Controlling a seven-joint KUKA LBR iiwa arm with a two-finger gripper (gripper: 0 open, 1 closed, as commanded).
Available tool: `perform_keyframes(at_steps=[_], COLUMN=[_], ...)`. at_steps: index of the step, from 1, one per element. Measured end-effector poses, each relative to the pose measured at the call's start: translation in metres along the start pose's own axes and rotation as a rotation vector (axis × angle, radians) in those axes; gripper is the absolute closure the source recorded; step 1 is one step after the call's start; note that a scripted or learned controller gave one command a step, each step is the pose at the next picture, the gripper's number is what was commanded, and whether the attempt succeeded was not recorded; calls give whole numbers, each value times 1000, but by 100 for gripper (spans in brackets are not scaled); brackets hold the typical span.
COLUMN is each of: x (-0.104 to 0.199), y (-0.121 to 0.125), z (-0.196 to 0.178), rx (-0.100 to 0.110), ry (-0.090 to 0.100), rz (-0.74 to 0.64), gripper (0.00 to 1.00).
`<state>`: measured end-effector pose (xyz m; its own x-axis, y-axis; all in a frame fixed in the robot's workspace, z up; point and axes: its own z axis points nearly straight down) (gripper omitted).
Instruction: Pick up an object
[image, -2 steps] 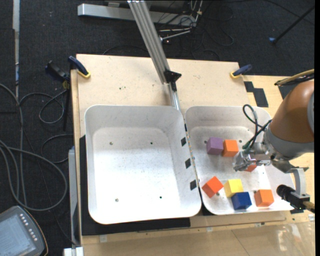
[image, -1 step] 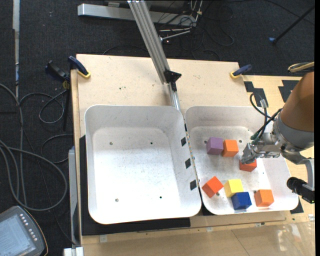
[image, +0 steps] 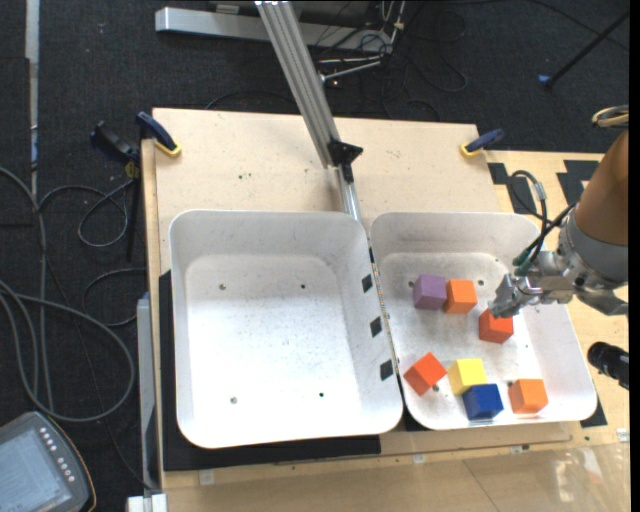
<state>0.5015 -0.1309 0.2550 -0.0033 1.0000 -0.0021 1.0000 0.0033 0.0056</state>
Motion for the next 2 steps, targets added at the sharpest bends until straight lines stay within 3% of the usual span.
perform_keyframes(at_steps=[1, 2], x=[45, 90], y=[26, 35], z=[0, 1], rx=[3, 4], ry=[2, 3], rz=[-5, -4], gripper=[100, 100])
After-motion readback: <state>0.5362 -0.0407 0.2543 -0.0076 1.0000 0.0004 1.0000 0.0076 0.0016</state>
